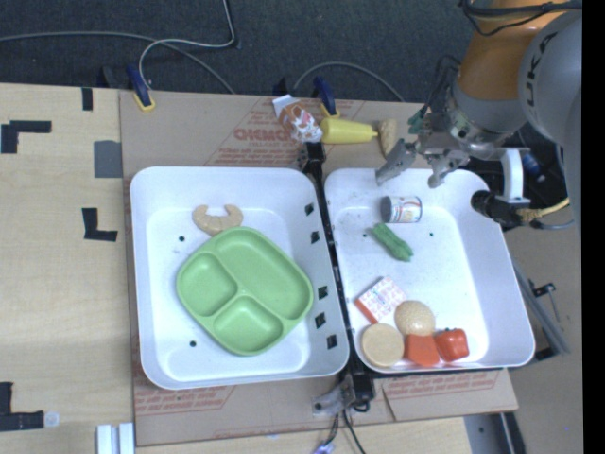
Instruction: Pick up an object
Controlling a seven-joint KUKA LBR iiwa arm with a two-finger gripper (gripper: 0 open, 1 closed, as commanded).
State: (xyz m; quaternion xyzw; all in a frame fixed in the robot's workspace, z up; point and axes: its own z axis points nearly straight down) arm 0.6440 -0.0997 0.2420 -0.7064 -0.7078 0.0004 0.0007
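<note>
Camera view looks down at a slant on a light wooden tabletop [57, 282], and on it lies a brown cardboard sheet [236, 140] with red print that carries two shallow white bins side by side. Nearest to the camera, in the front part of the right bin [492, 282], sit a round beige disc [382, 344], a tan ball [414, 317], an orange-red block [423, 350], a red tomato-like piece [453, 343] and a small red and white packet [382, 298], all close together. Further back in this bin are a green vegetable piece [391, 242] and a small white can [404, 209] lying on its side, just beside each other. The left bin [156, 206] holds a green divided plate [244, 291] and, behind it, a tan curved piece [217, 218]. Above the back rim of the right bin hangs the gripper [419, 166]; its fingers are spread apart and pinch nothing, and the can is just below them. Behind the bins, on the cardboard, lie a yellow object [346, 131] and a small wrapped item [297, 116]. Farthest away is a dark carpet floor [284, 17] with grey cables [189, 36] across it.
</note>
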